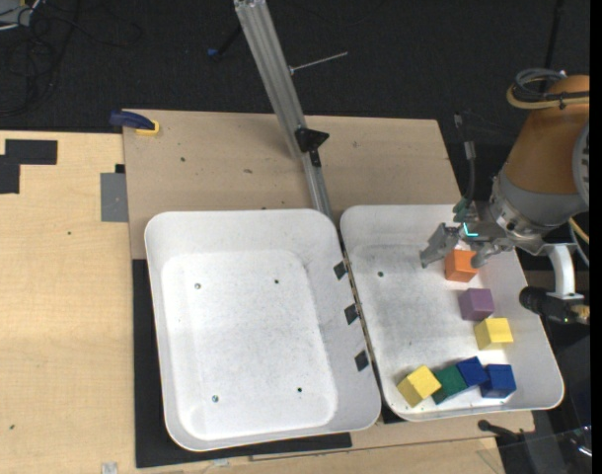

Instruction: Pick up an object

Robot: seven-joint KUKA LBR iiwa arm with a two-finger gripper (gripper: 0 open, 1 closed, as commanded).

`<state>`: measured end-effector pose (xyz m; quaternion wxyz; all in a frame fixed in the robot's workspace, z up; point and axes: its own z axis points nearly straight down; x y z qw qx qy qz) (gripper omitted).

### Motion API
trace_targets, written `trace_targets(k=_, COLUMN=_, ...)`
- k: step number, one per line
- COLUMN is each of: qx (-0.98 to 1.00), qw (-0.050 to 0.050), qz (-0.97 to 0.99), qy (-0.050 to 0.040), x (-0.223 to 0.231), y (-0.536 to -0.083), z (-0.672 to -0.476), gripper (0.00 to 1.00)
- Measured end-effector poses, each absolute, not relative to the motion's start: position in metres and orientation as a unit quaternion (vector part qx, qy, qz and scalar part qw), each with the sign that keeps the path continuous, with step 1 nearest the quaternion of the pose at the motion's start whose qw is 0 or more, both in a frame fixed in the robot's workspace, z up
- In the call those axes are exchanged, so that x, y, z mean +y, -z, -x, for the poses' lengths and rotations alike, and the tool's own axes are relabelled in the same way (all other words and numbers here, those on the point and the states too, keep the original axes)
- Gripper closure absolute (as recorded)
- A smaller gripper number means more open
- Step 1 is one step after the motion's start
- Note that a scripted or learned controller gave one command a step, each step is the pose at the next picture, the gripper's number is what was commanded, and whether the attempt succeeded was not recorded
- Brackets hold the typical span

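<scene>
Wooden bench [242, 166] bearing two white bins: over the right bin [410, 294], the gripper [464, 248] is spreading its jaws wide beside the orange block [462, 265]; grasp unconfirmed, lifting apparently remaining. Other blocks [459, 375] are lying nearer the front.

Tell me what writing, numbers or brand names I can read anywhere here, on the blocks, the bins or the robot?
None can be read: the coloured blocks, such as the orange block and purple block, show plain faces, and the right bin, left bin and arm carry no legible marks.
</scene>
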<state>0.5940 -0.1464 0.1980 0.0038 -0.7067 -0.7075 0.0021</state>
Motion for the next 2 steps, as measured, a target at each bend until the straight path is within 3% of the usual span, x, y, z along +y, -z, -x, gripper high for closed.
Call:
trace_targets(k=1, qx=-0.707, qw=0.002, qz=0.707, qy=-0.0007, x=-0.147, y=-0.201, z=-0.595, gripper=0.00)
trace_targets(k=2, qx=-0.707, qw=0.004, qz=0.707, qy=-0.0026, x=-0.143, y=-0.136, z=-0.594, gripper=0.00)
